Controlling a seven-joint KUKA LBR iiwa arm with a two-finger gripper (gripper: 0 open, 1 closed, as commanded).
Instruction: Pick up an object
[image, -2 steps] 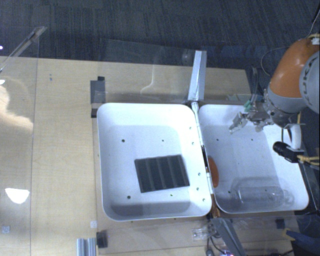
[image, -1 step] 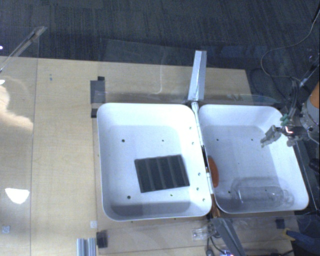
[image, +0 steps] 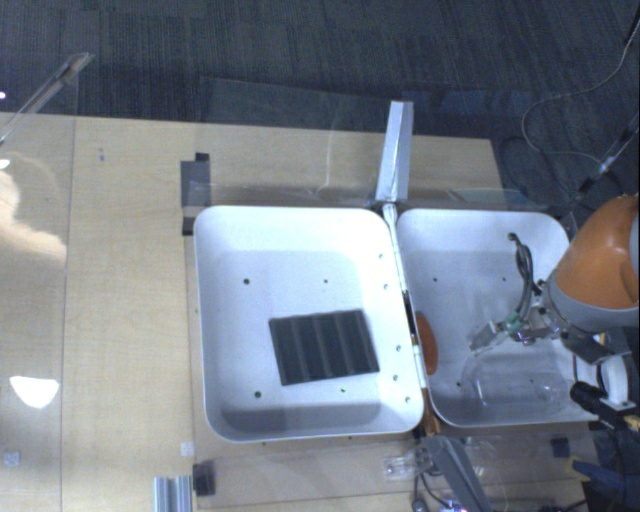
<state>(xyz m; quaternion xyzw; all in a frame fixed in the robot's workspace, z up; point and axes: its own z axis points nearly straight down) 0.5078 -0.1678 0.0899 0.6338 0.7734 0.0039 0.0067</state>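
We're seeing arm (image: 600, 265) reaching in from right, hanging over right bin (image: 450, 235). Tool (image: 505, 330) sitting low inside that bin, cables trailing off it; can't tell grip state, too small and cluttered. Orange object (image: 428, 342) lying against right bin's left wall, apart from tool. Dark ribbed panel (image: 323, 346) lying flat in left bin (image: 240, 240). Both bins sitting on bench (image: 100, 330)
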